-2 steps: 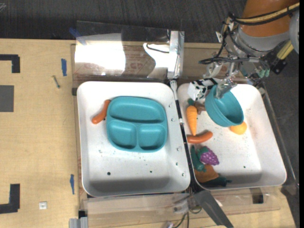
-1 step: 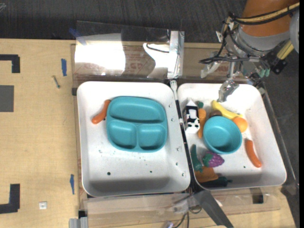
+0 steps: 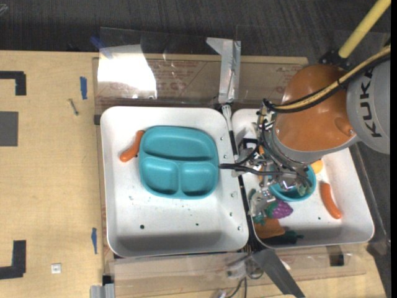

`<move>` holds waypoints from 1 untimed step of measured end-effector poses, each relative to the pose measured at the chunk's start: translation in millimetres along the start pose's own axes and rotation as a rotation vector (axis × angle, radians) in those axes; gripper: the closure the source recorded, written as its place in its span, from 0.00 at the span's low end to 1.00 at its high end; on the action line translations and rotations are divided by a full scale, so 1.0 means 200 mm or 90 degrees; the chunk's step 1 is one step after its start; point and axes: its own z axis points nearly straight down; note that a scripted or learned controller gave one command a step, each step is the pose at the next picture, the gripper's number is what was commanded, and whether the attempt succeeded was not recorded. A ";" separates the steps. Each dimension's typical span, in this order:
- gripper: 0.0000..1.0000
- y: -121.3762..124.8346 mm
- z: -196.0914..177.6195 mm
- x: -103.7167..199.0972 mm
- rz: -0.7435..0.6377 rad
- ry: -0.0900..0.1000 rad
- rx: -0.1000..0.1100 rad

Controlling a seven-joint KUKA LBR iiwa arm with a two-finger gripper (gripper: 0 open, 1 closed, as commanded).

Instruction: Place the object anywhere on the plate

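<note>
**Bench inventory: two bins, one plate, arm over the right bin**

We list the contents as we see them from above.

1. Left bin [image 3: 124, 228], white and shallow. We find in it the teal plate [image 3: 178, 160], which has three compartments, one long one at the far side and two smaller ones at the near side. All three compartments are bare. Just beside the plate's left edge lies an orange hot dog [image 3: 129, 150], tilted, touching or almost touching the rim; we cannot tell which.

2. Right bin [image 3: 353, 225], white and shallow, set against the left one. We count here a small teal bowl [image 3: 298, 191], partly hidden under the arm's wrist, a second orange hot dog [image 3: 330, 202] lying near the right wall, a purple object [image 3: 282, 210] just beside the bowl, and a brown piece [image 3: 270, 230] at the near edge. A yellow item [image 3: 317, 166] peeks out from under the arm, too covered for us to name.

3. Arm, grey with an orange band [image 3: 313, 113], reaching in from the right. Its gripper [image 3: 275, 188] hangs above the left part of the right bin, near the bowl. We cannot tell the spread of the pincer, and we see no object clearly in its grasp.
</note>
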 end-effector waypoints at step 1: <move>1.00 0.00 -0.07 -0.02 0.000 -0.008 0.002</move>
